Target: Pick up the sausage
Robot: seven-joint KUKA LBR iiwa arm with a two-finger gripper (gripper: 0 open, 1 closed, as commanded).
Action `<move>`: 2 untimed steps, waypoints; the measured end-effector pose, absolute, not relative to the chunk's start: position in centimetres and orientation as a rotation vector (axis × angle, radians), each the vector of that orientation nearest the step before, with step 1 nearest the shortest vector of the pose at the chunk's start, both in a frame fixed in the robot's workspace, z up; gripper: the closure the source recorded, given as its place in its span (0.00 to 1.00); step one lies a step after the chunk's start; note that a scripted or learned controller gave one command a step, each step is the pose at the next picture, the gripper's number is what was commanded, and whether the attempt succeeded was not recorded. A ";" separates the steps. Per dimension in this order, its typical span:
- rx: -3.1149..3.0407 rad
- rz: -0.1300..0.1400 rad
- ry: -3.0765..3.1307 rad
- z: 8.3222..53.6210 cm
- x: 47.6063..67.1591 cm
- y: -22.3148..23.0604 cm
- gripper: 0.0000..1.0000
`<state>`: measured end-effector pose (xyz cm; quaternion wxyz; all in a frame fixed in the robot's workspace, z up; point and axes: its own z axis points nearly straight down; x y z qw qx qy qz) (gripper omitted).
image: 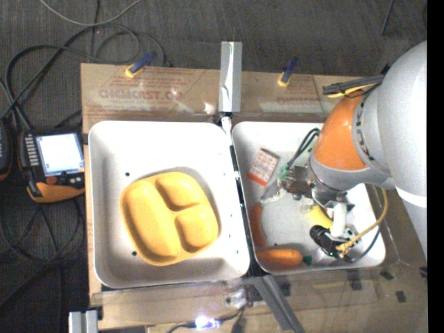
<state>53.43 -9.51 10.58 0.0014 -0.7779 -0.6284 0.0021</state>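
The sausage (257, 225) is a reddish-brown stick lying lengthwise against the left wall of the right bin (361, 259), near the front. My gripper (297, 183) hangs over the middle of that bin, under the orange wrist band, to the right of the sausage and a little behind it. It is clear of the sausage. The wrist hides the gripper's tip.
An orange carrot-like piece (281, 257) lies along the right bin's front wall, close to the sausage's near end. A small red-and-white packet (263, 166) sits behind it. A yellow bit (318, 218) peeks out below the wrist. The left bin (104, 151) holds a yellow compartment tray (170, 216).
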 end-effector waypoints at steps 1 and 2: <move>-2.442 0.006 -1.972 10.6 53.4 -9.5 0.00; -2.516 -0.023 -1.907 9.2 49.0 -10.0 0.00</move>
